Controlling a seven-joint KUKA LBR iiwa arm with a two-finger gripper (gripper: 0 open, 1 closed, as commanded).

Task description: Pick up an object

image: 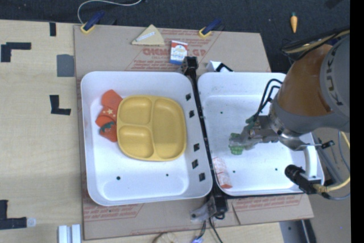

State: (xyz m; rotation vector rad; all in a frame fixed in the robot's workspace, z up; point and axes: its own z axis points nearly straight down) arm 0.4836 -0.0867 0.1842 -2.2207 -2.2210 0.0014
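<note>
Down in the right bin (pixel 256 179), a small green object (pixel 236 149) lies on the white floor, left of centre, right at the tip of the gripper (pixel 240 140). Whether the gripper is open or closed on it cannot be told. A pale wrapped item with a red end (pixel 221 173) lies near the bin's lower left corner. The left bin (pixel 142 188) holds a yellow divided plate (pixel 152 127) with orange pieces (pixel 108 114) beside it.
</note>
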